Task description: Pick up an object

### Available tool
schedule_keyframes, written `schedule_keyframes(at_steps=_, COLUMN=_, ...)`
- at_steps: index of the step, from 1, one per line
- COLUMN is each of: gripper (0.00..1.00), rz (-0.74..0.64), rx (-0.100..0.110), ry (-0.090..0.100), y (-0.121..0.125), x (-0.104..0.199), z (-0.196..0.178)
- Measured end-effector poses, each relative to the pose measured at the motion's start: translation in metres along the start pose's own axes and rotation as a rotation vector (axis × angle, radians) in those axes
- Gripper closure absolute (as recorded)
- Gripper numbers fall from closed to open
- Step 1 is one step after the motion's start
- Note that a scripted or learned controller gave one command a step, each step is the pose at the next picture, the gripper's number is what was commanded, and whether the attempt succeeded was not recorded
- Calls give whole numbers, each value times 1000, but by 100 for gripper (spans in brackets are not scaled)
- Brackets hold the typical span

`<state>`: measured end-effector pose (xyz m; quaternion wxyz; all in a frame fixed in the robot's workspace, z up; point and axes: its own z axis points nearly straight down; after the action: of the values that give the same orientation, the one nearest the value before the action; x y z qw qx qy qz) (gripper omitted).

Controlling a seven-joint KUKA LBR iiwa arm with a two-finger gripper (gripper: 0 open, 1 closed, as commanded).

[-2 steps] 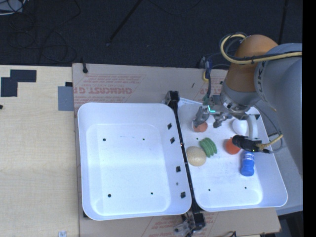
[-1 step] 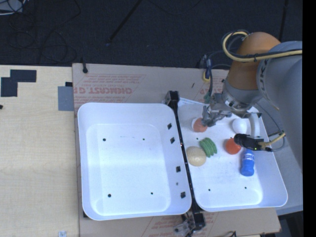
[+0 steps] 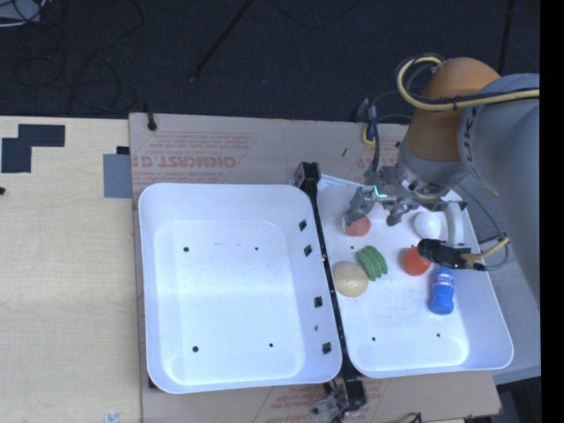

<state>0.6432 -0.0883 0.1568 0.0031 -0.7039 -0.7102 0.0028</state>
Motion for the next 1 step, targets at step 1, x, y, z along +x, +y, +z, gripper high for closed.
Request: schedule_keyframes(at_steps=1, gripper=100, rz=-1, rx=0, ry=1, y=0, x=-1, z=-10)
